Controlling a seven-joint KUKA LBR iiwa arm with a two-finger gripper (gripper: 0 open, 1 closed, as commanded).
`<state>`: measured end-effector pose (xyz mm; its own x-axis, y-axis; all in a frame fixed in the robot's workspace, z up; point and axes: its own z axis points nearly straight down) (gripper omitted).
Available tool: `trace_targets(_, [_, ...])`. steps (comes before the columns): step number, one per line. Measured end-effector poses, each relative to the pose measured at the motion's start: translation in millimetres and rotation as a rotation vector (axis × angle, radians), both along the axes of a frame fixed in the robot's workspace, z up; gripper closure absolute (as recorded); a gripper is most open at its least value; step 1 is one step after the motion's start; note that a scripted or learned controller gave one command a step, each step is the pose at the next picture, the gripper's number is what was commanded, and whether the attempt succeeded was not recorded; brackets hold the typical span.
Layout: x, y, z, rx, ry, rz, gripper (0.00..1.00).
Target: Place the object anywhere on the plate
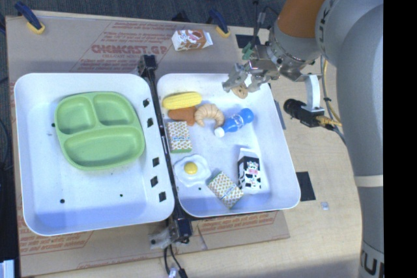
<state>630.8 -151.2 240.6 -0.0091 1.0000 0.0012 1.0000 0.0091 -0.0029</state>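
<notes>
Green plate (99, 130) lay in the left bin, far left of the tool (238, 84), which hung over the right bin's upper corner clenched, I judged, on a small tan object (242, 90), so travel ran leftward.

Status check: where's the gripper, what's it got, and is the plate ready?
Gripper over right bin's upper edge, a small tan object at its tip; grasp unclear. Green plate in left bin, nothing on it. Divider between bins.
</notes>
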Motion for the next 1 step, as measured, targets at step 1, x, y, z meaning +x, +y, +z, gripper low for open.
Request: trace_targets(1, [-116.9, 27.7, 21.9, -0.001, -0.001, -0.004, 1.0])
